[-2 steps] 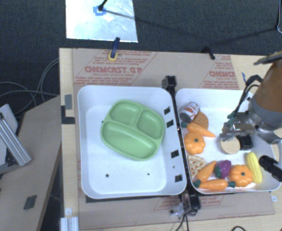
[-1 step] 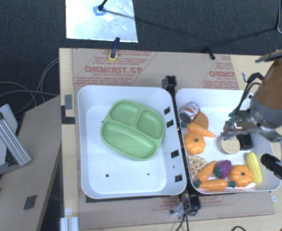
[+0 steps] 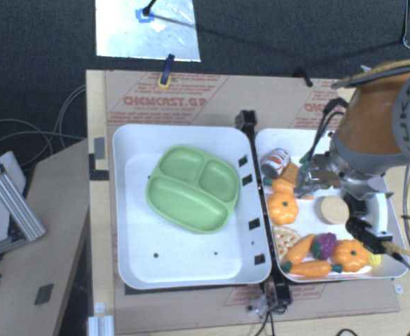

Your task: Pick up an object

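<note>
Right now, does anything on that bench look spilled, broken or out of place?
Nothing looks spilled or broken. The green divided plate lies flat but turned askew in the left bin. The toy food, including a can, a small pumpkin and a carrot, sits jumbled together inside the right bin.

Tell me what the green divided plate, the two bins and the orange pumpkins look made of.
Green divided plate: likely moulded plastic, matte, with soft rounded ridges. Bins: seemingly thin white plastic, smooth with a slight sheen. Pumpkins: probably toy plastic or rubber; uniform orange and glossy highlights suggest so.
</note>
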Robot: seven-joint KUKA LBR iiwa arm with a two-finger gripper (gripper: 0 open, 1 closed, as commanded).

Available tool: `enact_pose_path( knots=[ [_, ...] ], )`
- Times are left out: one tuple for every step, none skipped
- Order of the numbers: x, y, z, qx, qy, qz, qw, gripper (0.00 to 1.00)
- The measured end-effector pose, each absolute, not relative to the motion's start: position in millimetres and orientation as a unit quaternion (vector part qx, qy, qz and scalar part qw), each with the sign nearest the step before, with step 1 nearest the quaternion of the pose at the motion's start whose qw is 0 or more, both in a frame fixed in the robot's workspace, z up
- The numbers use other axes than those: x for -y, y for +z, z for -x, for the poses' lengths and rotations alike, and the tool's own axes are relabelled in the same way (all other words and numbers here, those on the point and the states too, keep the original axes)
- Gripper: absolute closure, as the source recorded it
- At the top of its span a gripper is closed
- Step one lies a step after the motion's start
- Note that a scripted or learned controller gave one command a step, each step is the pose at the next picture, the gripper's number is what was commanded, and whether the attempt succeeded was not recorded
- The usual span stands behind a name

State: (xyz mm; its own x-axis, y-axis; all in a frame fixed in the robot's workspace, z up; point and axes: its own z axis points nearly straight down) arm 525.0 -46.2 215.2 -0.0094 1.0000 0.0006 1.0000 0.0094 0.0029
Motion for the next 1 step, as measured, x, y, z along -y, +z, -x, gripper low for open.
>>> enact_pose_path(
  knots=[
    [-11.2,209.7,-544.4,-0.711,0.0018,-0.703,0.000,1.00]
  ],
)
